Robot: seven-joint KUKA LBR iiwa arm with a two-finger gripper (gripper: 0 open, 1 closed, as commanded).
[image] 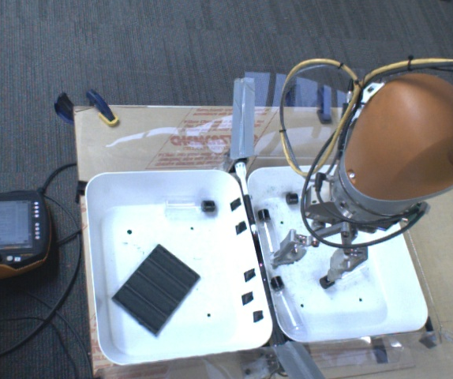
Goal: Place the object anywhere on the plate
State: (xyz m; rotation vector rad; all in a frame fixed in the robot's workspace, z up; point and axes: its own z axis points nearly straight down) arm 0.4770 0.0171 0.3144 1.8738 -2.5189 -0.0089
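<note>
A dark ribbed square plate (157, 287) lies flat in the left bin (100, 212), towards its front left. Near the back of that bin rests a small clear tube with a black cap (193, 207). My gripper (302, 270) hangs over the right bin (392, 306), low above its floor, with its two fingers spread open and only white bin floor between them. It is well to the right of both the plate and the capped tube.
Small black clips (248, 275) line the divider between the bins. A few small dark bits (292, 198) lie at the back of the right bin. A handheld controller (9, 231) sits left of the bench, and yellow cables (313, 77) loop above the arm.
</note>
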